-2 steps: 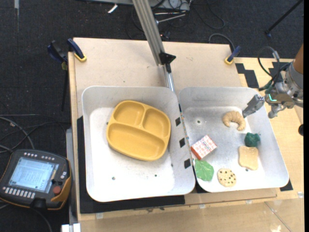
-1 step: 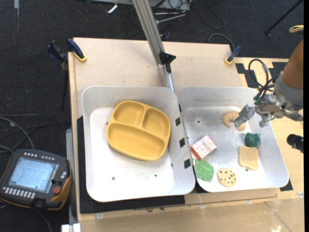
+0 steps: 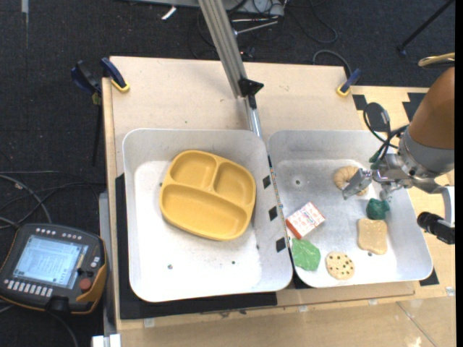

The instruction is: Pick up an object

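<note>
The arm (image 3: pixel 434 121) enters from the right and stops over the right bin (image 3: pixel 412 266). The gripper (image 3: pixel 370 181) hangs above the upper middle of that bin. One grey finger (image 3: pixel 355 184) slants down-left, its tip just beside a tan, bread-like piece (image 3: pixel 345 174). Finger state: cannot tell (released or clenched is not resolved at this angle), and nothing is seen between the fingers.

Contents of the right bin:
- Dark green lump (image 3: pixel 377 209), just below the gripper, approx. mid-bin toward the right edge.
- Tan toast-shaped slab (image 3: pixel 372 236), below the lump, near the right edge.
- Chocolate-chip cookie (image 3: pixel 339 265), near the front edge.
- Bright green leaf-like item (image 3: pixel 306 254), at the front-left corner.
- Small red-and-white box (image 3: pixel 305 220), near the left edge, tilted.

The left bin (image 3: pixel 137 194) carries a yellow divided plate (image 3: pixel 208 194), three compartments, lying flat approx. at centre, slightly toward the back edge.

Both bins sit side by side, rims touching, on the wooden bench (image 3: pixel 173 92). A teach pendant (image 3: pixel 49 262) lies on the floor off the bench's front-left corner.
</note>
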